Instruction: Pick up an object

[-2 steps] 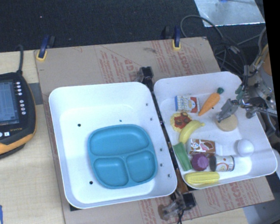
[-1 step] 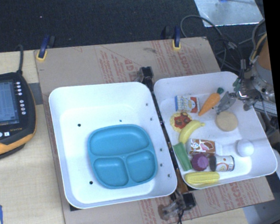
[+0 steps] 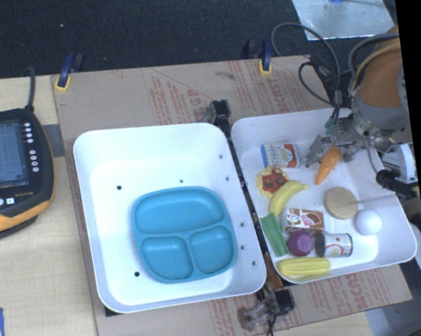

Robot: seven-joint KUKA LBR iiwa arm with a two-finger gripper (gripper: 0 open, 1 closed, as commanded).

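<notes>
1. Corn lies nearest me, along the front wall of the right bin, my landmark for everything that follows.
2. Far to the left of that bin I see the teach pendant; just beside the bin, touching along its left wall, sits the left bin, which carries a blue divided tray.
3. Inside the right bin, along its left side, I read a green stick, a banana, a red toy and a purple piece; toward its right side, a tan disc and a white ball.
4. The carrot lies in the bin's back half, its long axis slanting from front-left to back-right.
5. The gripper hangs over the bin's back-right part, and the carrot's upper end sits right at it, so the carrot runs away front-left from the fingers.
6. I judge the carrot to be the object in hand, but I cannot tell how far the fingers stand apart, or whether they hold it.
</notes>
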